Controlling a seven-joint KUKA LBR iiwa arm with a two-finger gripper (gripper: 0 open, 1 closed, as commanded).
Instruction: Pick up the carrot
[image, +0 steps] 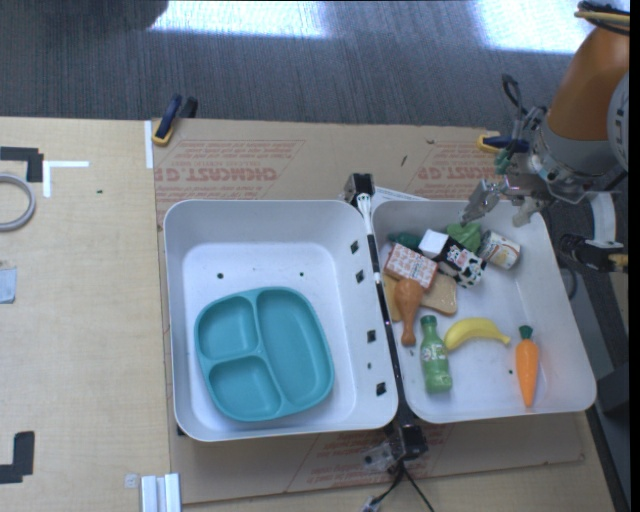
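carrot (527, 372) near bin's (575, 330) right rim

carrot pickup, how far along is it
Nothing looks done yet: the carrot lies flat near the front right corner of the right bin, apart from the banana. In hand: the tool hovers over the bin's far edge, near the pile of toys, with nothing visibly in it. Left: move over the carrot, descend, grasp and lift.

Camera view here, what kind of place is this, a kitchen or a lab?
Probably a robot test bench, not a kitchen: two white bins clamped together on a board, toy food such as a carrot and banana, and a robot arm.
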